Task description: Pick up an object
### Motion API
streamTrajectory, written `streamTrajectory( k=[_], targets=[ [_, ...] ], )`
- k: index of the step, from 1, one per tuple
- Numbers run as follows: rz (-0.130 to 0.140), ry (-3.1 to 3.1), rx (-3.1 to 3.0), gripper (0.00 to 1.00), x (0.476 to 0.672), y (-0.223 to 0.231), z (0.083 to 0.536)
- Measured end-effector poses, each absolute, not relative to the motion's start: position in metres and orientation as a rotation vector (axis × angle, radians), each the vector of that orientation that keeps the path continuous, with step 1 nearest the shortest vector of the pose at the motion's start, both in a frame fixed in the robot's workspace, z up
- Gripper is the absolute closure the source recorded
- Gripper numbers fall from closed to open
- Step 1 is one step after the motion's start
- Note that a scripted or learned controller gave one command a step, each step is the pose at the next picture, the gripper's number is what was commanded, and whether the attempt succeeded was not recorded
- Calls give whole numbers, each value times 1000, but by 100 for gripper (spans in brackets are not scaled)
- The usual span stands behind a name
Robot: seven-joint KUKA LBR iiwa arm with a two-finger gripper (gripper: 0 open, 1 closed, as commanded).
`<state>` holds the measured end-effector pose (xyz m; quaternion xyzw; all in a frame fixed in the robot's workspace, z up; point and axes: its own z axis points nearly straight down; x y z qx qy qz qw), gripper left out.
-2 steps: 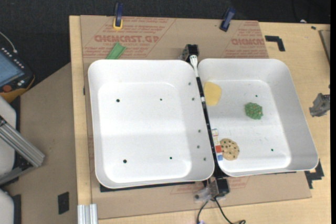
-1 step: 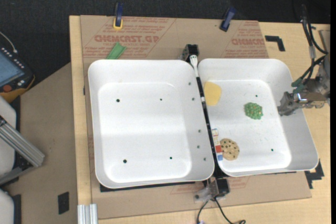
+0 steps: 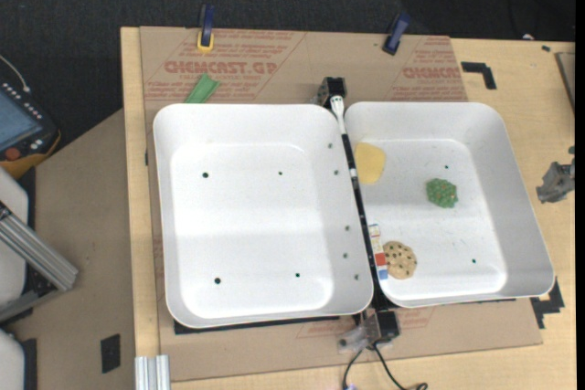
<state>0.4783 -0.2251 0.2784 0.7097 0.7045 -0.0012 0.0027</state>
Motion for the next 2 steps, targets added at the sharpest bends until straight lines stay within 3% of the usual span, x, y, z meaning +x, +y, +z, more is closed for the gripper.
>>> streamTrajectory(
  k=[1,2],
  targets=[
    [3,2238,2214,100,495,-117,256],
    [3,2208,2220,100,481,-193,335]
  ],
)
